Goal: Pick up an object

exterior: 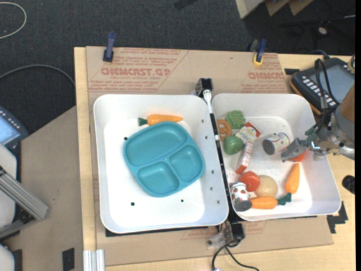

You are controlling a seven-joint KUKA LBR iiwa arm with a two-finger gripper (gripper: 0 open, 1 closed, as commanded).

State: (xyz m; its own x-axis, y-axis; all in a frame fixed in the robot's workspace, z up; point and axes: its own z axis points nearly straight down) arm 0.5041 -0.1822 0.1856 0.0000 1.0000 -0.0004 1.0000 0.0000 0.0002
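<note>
Pincer (294, 149): hovered above right bin (324, 168); opening could not be told.
Risk: carrot (292, 178) beside it might be nudged aside.

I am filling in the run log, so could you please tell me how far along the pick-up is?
Nothing looks lifted yet. The hand is low in the right bin, beside an orange carrot and near a small grey can, but no object shows between its fingers. The blue tray and another carrot lie in the left bin. The grasp and the lift remain.
</note>
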